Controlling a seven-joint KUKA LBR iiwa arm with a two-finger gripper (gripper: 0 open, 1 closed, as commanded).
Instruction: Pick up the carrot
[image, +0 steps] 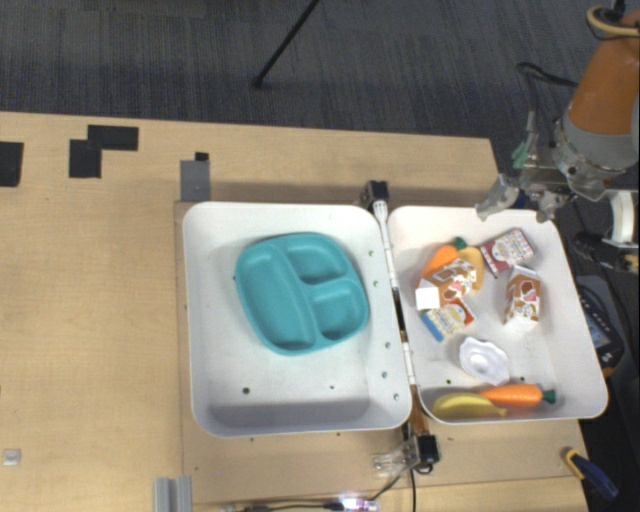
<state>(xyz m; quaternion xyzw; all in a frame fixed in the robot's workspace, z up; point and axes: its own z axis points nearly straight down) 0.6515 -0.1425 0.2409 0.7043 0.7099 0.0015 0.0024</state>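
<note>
An orange carrot with a green stub end lies along the front wall of the right bin, beside a yellow banana. A second orange piece with a green top sits in the bin's far left part, against a small carton. My gripper hangs over the bin's far rim at the upper right, well away from the carrot. Its two fingers stand apart, open, with nothing between them.
Small printed cartons and a white lid-like piece crowd the right bin's middle. A teal divided plate lies in the left bin. A metal divider separates the bins.
</note>
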